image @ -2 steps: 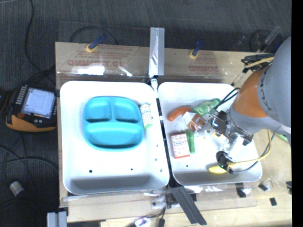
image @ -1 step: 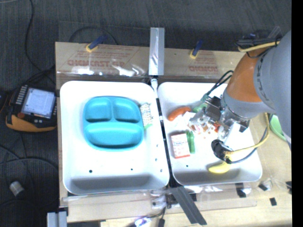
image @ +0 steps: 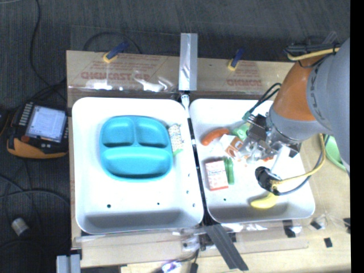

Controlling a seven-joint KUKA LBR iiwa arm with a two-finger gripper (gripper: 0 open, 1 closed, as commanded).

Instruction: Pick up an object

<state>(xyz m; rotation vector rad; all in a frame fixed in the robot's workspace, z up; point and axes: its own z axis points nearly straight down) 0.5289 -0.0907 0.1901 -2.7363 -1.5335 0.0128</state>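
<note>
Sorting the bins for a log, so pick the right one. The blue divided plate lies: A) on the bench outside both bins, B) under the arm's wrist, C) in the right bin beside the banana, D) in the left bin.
D: the blue divided plate lies flat inside the left bin, while the banana lies in the right bin, where the arm reaches in.

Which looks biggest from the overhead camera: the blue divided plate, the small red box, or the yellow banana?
Largest to smallest:
1. blue divided plate
2. small red box
3. yellow banana
The last two look close, so their order is unsure.
</note>
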